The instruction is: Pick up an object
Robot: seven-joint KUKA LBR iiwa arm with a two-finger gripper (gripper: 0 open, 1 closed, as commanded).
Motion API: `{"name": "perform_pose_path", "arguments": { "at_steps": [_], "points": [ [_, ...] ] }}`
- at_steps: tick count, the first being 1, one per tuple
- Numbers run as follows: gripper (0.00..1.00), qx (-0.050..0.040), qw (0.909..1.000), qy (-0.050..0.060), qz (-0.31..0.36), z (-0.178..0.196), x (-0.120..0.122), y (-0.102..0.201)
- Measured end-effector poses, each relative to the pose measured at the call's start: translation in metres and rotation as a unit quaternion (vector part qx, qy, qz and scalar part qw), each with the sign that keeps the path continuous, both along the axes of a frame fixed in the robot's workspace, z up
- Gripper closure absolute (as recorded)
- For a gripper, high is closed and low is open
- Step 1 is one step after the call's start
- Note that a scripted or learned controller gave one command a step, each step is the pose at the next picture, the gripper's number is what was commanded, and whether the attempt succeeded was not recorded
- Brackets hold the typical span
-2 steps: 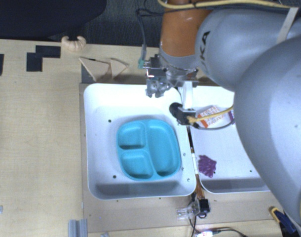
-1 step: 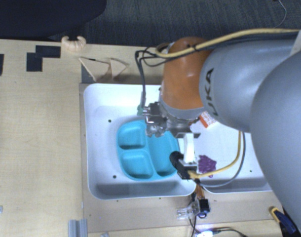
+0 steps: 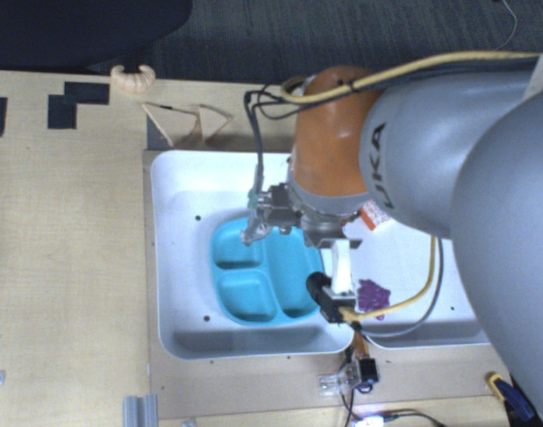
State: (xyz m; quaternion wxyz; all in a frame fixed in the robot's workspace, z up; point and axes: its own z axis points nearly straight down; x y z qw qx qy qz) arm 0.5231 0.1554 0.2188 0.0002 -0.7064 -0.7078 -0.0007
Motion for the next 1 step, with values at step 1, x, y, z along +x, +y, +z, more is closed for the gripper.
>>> {"name": "perform_pose_path", "arguments": {
  "at_steps": [1],
  "points": [
    [0.0, 0.0003, 1.0, -0.001, 0.002, 0.1022, -0.0261, 0.009]
  ]
}}
